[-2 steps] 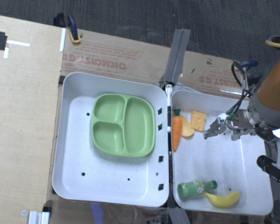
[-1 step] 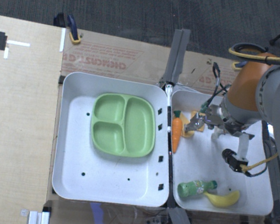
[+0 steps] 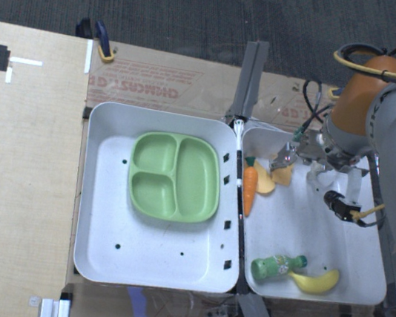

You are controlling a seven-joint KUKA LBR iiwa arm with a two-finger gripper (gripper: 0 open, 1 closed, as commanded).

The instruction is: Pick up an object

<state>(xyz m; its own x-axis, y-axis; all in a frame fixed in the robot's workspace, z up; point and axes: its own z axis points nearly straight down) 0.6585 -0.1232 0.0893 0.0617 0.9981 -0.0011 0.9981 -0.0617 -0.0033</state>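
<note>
Your gripper (image 3: 285,161) hangs low at the back of the right bin (image 3: 356,293), just above a pale yellow piece (image 3: 275,180); you cannot tell from here how its claw stands. One carrot (image 3: 249,188) lies just beside that piece. Near the front lie one green bottle (image 3: 277,266) and one banana (image 3: 315,280), touching. The left bin (image 3: 92,249) holds one green divided plate (image 3: 175,177).

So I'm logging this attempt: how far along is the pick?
Nothing looks picked yet. The gripper is low at the far end of the right bin, right at a pale yellow object beside the carrot. The carrot, green bottle and banana lie on the bin floor. Grasping and lifting remain.
</note>
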